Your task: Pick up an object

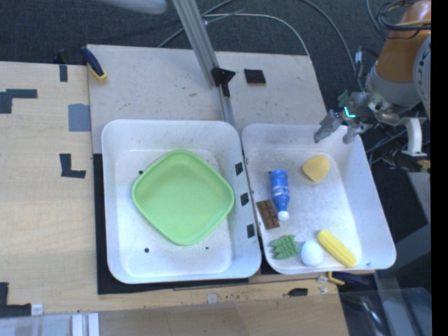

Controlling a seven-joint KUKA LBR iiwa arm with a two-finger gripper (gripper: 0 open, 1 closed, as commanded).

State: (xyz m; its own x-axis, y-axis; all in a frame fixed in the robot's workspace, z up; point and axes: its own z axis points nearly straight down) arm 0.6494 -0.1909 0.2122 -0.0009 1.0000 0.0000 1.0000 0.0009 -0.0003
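Starting far off to the gripper's left, the left bin [112, 187] carries a green plate [183, 197], lying flat, well apart from the gripper. Moving across the divide into the right bin [374, 208], there's a brown block [267, 213] down and left of the gripper, and just beside it the blue bottle [279, 193] on its side, white cap pointing to the near edge. Lower still, a green leafy piece [284, 246] touching a white ball [311, 253], then the yellow corn cob [337, 248] lying slantwise near the front corner. Closer in, the yellow sponge-like lump [316, 167] sits just below and left of the fingertips, apart from them. And here's the gripper [338, 129] itself, hanging over the bin's far right corner, both fingers spread apart, nothing between them.
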